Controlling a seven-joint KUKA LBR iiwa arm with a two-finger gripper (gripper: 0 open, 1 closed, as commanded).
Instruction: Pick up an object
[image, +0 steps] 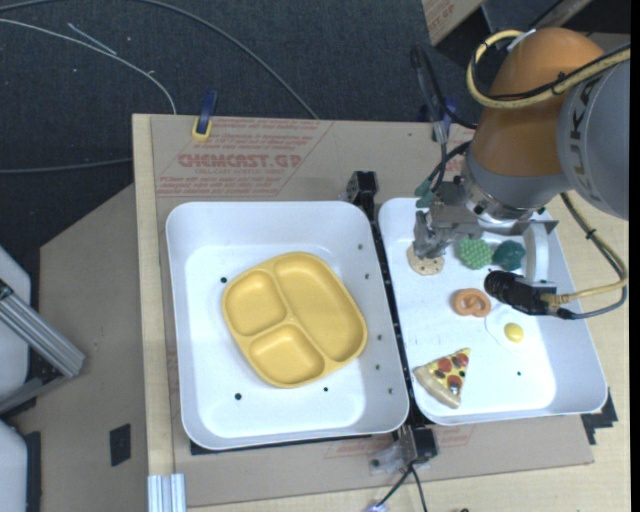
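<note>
My gripper (430, 245) hangs low over the far left part of the right bin (570, 395), directly above a small tan round cookie (427, 263). Just right of it lie a green bumpy toy (473, 251) and a dark teal piece (508, 254). Nearer the middle of this bin sits a brown doughnut-like toy (468, 302), with a small yellow piece (513, 332) to its right. A pizza slice toy (447, 375) lies at the bin's near left. Nothing shows between the fingers.
The left bin (190, 300) holds a yellow three-compartment plate (293, 318). A black divider runs between the bins. The grey and orange arm fills the space above the right bin's far side.
</note>
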